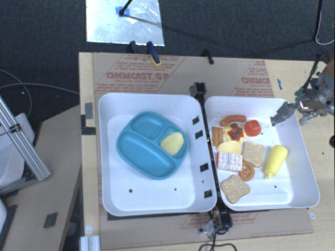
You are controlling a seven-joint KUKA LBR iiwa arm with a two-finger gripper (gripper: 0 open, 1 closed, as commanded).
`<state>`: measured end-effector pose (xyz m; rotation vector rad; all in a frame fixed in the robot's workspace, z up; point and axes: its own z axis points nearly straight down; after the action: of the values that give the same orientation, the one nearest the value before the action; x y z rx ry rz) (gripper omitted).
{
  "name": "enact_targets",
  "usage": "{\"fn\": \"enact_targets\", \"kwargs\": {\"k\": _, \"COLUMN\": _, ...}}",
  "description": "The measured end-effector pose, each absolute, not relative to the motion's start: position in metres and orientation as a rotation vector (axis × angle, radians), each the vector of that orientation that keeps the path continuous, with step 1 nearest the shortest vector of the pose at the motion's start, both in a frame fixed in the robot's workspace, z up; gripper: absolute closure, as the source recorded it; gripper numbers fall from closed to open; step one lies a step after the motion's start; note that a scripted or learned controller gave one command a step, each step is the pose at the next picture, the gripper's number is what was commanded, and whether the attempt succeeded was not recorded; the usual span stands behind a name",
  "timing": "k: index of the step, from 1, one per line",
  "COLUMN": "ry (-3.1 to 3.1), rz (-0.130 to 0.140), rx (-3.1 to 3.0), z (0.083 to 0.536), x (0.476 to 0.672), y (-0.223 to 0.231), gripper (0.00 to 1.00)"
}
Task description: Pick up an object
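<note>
The right bin (301, 140) holds several toy foods: a sausage (233, 121), a red tomato (253, 127), a yellow bottle (275, 160), a toast slice (253, 153), a pretzel (246, 171), a wafer (229, 161) and a second bread slice (234, 188). My gripper (285, 111) hangs above the bin's far right corner, up and to the right of the tomato, with nothing visible between its fingers. The left bin holds a blue divided plate (149, 145) with a pale yellow piece (172, 143) in it.
A black divider (207, 140) runs between the two bins. Brown cardboard (178, 72) lies under them. A shiny metal sheet (124, 13) sits beyond the bench. An aluminium frame (21, 150) stands at the left.
</note>
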<state>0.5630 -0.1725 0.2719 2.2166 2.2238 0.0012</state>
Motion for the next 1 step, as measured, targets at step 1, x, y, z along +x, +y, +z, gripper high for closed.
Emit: {"fn": "enact_targets", "kwargs": {"k": 1, "ry": 2.224, "rz": -0.011, "rx": 2.234, "z": 0.1520, "x": 0.4972, "y": -0.2087, "gripper": 0.00}}
